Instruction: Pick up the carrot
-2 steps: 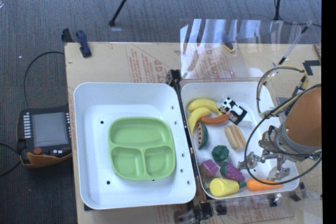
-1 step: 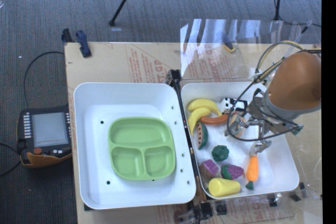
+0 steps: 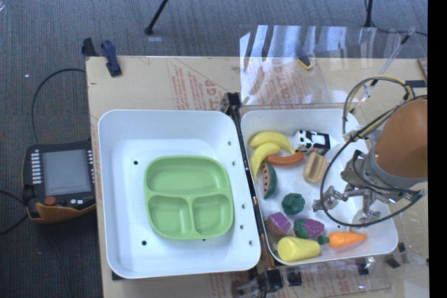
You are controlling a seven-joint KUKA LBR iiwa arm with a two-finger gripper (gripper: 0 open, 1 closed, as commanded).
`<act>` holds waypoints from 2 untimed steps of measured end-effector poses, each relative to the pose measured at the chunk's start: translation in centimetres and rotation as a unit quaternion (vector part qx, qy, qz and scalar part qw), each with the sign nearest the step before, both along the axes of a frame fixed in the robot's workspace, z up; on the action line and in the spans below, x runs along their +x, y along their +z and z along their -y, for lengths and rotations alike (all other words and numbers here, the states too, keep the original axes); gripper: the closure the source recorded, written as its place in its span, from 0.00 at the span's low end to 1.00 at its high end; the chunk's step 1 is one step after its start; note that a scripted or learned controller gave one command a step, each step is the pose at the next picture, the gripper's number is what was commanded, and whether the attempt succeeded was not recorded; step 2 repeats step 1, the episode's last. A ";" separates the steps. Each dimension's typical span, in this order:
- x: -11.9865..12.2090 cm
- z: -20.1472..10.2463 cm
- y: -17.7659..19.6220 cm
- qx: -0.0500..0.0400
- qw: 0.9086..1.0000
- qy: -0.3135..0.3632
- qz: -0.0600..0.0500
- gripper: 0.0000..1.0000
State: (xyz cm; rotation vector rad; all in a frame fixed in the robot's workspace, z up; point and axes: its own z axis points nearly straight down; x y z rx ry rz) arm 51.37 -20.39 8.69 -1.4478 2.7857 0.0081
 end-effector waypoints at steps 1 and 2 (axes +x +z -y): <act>-3.7 0.5 0.0 0.001 0.977 0.212 0.001 0.00; -3.7 0.5 0.0 0.001 0.977 0.212 0.001 0.00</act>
